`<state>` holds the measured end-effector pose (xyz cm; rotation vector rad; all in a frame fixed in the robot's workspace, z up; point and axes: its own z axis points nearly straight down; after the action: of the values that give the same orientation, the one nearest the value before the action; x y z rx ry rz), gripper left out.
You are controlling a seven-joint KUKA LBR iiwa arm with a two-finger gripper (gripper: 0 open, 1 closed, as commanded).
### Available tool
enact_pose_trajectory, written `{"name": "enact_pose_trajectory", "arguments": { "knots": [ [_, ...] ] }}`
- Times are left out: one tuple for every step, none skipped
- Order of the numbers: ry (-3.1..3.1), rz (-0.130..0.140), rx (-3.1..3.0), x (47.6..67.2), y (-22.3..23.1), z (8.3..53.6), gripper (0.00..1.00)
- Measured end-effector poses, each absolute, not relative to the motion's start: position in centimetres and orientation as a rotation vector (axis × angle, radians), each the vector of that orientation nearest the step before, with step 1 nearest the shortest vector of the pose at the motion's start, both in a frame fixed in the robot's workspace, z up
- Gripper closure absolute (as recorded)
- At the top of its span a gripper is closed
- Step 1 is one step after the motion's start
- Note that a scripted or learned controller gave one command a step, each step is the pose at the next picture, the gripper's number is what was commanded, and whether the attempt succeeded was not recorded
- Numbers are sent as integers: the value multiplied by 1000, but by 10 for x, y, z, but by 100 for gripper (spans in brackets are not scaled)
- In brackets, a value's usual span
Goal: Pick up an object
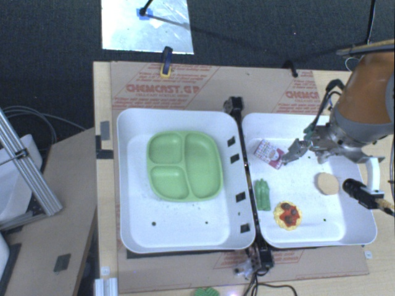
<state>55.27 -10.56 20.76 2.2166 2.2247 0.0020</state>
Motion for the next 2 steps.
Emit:
{"name": "enact_pose_trajectory", "arguments": {
  "knots": [
    [2214, -3, 2223, 567, -175, 174, 0],
    [2214, 5, 2214, 556, -204, 84, 0]
  ]
}}
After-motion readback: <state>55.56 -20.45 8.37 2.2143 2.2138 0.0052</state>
